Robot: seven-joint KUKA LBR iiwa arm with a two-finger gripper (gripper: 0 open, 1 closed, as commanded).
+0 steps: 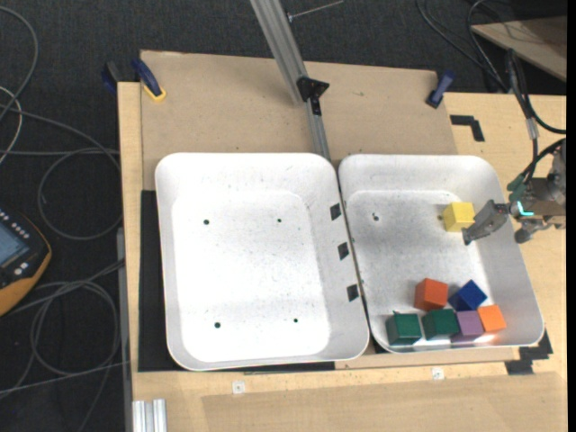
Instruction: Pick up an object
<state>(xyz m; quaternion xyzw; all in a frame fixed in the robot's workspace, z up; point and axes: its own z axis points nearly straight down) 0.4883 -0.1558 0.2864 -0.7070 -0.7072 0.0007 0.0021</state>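
- Yellow block [458, 214] sits in the right bin [396, 241], near its far right corner.
- Gripper [502, 224] hangs over the bin's right edge, just beside the block; fingers spread apart, nothing between them.
- Other blocks [447, 312] cluster at the near right corner.

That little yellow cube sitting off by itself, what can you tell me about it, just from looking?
The yellow cube is a small block with plain, matte faces, possibly wood or foam. It rests flat on the floor of the right bin, near the far right corner, well apart from the cluster of colored blocks at the bin's near edge. The end effector sits just to its right, one dark finger reaching close to the cube's lower right corner; whether they touch is unclear. It is not lifted.
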